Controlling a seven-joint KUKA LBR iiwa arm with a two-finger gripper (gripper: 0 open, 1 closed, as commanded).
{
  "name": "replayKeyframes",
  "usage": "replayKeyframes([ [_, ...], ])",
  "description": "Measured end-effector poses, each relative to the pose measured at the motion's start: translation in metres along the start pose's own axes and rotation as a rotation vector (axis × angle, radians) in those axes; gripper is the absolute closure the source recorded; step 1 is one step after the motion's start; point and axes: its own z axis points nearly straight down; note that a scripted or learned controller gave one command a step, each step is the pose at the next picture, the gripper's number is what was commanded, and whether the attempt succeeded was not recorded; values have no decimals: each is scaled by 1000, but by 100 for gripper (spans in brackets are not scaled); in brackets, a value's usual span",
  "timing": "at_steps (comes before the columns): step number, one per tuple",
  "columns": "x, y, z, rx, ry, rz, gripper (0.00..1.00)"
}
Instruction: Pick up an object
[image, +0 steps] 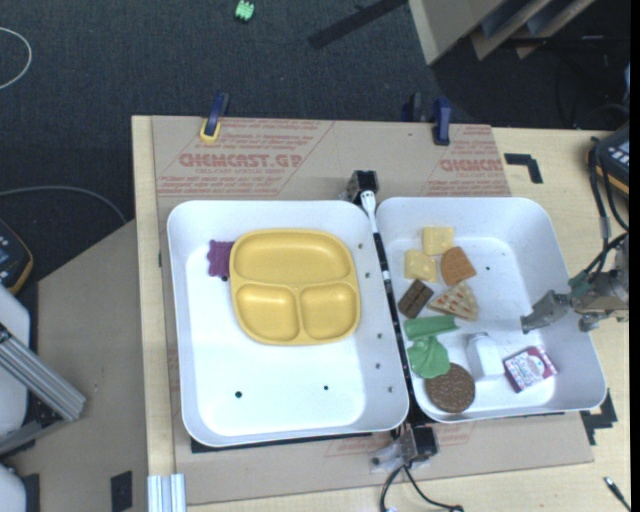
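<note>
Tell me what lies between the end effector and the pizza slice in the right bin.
In the camera view, only bare white bin floor lies between the end effector and the pizza slice. The white block sits just below that stretch.

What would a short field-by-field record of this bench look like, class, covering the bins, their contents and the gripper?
left bin: yellow divided tray, purple item touching its left edge
right bin: toy food pieces, among them a brown round disc, green leafy piece, white and pink packet
gripper: over the right bin's right side, nothing seen between its fingers
</note>
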Motion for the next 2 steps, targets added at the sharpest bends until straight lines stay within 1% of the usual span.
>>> replayKeyframes([
  [1,1,3,-7,-13,-3,-5,0],
  [2,1,10,34,-12,-2,-5,0],
])
